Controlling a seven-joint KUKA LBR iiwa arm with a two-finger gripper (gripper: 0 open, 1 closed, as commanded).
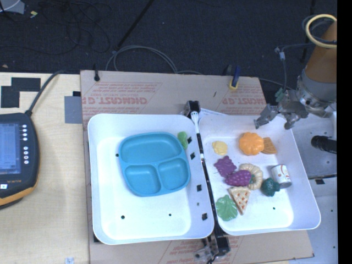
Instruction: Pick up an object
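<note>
My gripper (pixel 274 120) hovers over the back right corner of the right bin (pixel 305 216), open, its two dark fingers spread with nothing between them. Just below it in the bin lie an orange fruit (pixel 251 143) and an orange cracker (pixel 269 146). Further forward are a small yellow piece (pixel 220 147), purple grapes (pixel 231 172), a tan ring pastry (pixel 254 173), a small can (pixel 280 175), a dark teal piece (pixel 269 188), a pizza slice (pixel 240 199) and a green leaf (pixel 226 208).
The left bin (pixel 104 213) holds a blue divided plate (pixel 155 164), with a small green item (pixel 182 139) at its back right corner. A control pendant (pixel 14 155) lies at the far left. Cables run over the dark floor behind the bench.
</note>
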